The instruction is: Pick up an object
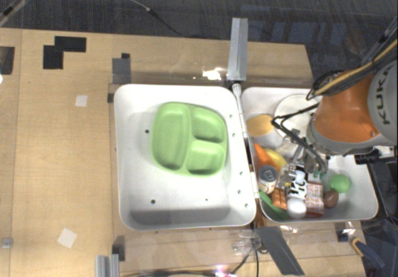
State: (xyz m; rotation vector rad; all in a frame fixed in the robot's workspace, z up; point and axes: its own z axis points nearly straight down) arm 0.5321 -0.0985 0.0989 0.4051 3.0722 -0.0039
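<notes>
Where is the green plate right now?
The green plate lies in the middle of the left bin, alone, across the divider from the right bin with the small things.

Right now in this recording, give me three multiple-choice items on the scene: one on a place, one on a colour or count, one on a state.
1. Where does the divided plate lie?
A. in the left bin
B. in the right bin
C. on the bare bench

2. What colour is that plate?
A. red
B. light green
C. black

3. Where is the gripper?
A. over the left bin
B. beyond both bins
C. low among the cluttered objects in the right bin

Answers:
1. A: the plate sits alone inside the left bin.
2. B: its three compartments are light green.
3. C: the arm reaches in from the right, down among the objects.
</notes>
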